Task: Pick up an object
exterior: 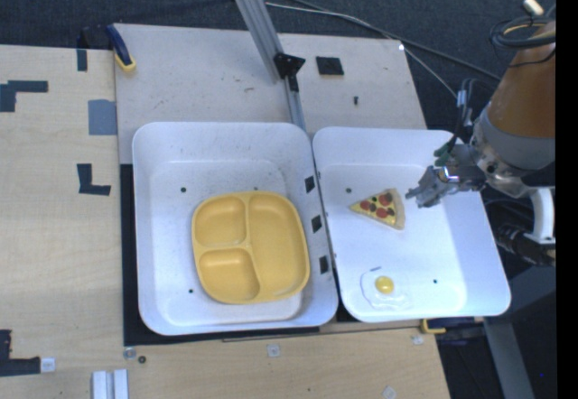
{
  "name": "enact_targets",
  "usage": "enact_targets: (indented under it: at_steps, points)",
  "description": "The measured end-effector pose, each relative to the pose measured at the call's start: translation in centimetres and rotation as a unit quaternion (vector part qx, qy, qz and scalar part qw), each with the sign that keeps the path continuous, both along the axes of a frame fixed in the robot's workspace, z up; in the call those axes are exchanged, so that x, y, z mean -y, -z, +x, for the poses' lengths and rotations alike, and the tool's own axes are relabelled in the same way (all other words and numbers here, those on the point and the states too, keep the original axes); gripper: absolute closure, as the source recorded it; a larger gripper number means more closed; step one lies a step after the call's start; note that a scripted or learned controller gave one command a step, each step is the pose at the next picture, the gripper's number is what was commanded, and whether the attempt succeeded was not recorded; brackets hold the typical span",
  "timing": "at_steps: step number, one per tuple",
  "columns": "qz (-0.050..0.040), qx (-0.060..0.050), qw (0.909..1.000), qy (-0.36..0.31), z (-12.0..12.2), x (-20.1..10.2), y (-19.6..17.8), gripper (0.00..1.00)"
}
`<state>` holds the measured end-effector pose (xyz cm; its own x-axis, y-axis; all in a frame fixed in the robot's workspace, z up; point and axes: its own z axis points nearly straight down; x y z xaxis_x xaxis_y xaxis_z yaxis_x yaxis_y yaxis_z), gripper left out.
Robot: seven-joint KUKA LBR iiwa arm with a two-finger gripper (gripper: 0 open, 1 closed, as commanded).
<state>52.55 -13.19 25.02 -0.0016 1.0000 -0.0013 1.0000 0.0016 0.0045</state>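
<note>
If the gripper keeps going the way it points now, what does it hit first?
Probably the pizza slice: the gripper angles down-left toward it in the right bin. Its height is unclear, so it could meet the bin floor just short of the slice.

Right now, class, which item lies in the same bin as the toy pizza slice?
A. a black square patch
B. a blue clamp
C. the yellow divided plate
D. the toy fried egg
D: the toy fried egg lies in the right bin with the toy pizza slice, while the yellow divided plate sits in the left bin.
</note>
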Motion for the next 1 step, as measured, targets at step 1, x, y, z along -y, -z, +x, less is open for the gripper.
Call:
enact_targets:
  at_steps: [1]
  points:
    - [0.0013,-0.003,1.0000,-0.002,1.24,-4.64,-0.41,1.00]
